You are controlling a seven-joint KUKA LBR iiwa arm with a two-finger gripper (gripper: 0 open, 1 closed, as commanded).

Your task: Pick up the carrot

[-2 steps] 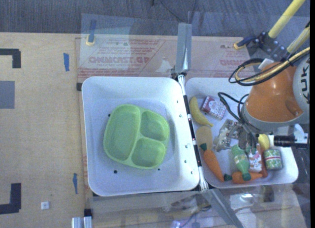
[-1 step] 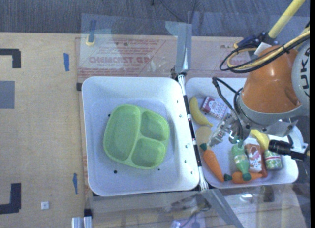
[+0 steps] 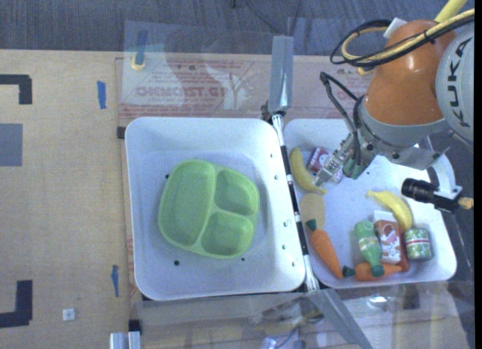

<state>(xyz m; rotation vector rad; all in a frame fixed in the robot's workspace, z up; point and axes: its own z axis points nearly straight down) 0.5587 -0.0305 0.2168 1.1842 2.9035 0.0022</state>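
Note:
The carrot [image 3: 325,250] is orange with a small green top and lies slantwise in the right bin [image 3: 444,264], close to its left wall and near the front. My gripper [image 3: 343,163] hangs under the orange wrist band over the back left of that bin, well behind the carrot and apart from it. It sits right beside a small red and white packet [image 3: 322,162]. A second, shorter orange carrot-like piece [image 3: 372,270] lies along the bin's front wall.
A yellow banana [image 3: 302,172] and a pale rounded piece [image 3: 312,209] lie between the gripper and the carrot. Another banana [image 3: 396,206], a green bottle [image 3: 367,242], a red carton [image 3: 388,240] and a small can [image 3: 418,243] crowd the right. A green divided plate [image 3: 208,208] rests in the left bin [image 3: 151,144].

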